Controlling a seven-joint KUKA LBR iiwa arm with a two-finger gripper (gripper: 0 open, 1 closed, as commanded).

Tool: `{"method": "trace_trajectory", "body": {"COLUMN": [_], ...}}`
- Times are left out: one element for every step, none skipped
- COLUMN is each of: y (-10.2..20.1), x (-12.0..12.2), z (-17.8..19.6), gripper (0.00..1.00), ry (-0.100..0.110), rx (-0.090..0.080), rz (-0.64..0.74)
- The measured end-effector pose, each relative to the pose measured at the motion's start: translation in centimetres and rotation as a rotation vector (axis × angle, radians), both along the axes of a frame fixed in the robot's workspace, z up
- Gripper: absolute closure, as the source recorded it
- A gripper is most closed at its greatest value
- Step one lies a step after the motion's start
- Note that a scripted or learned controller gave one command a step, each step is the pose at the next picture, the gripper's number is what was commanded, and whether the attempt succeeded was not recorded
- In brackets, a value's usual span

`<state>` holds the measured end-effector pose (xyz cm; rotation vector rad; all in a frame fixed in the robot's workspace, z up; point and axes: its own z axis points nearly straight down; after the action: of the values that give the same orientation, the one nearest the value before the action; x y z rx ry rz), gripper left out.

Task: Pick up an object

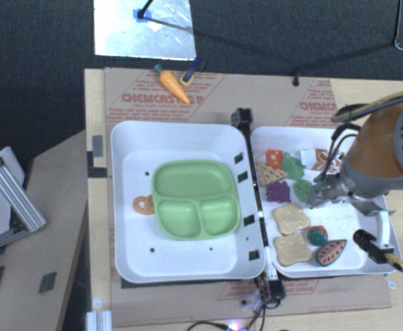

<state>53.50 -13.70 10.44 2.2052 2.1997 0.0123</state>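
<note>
The gripper point(316, 193) sat low in the right bin point(373, 267), at the right of the frame, among the toy foods; whether it was apart or together could not be told. A green piece point(302, 190) lay just left of it, touching or nearly so, with a purple piece point(278, 192) further left. Two bread slices point(291, 219) lay below, toward the frame's bottom. The left bin point(129, 254) held a green divided plate point(194, 198).
</note>
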Motion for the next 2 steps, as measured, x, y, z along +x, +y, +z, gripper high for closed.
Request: {"method": "trace_trajectory", "body": {"y": [0.1,0.3], "x": [-0.2,0.4], "z": [4.3,10.7], "gripper": [1.00,1.00], "ry": [0.021,0.016], "rx": [0.013,0.011], "rz": [0.006,0.007]}}
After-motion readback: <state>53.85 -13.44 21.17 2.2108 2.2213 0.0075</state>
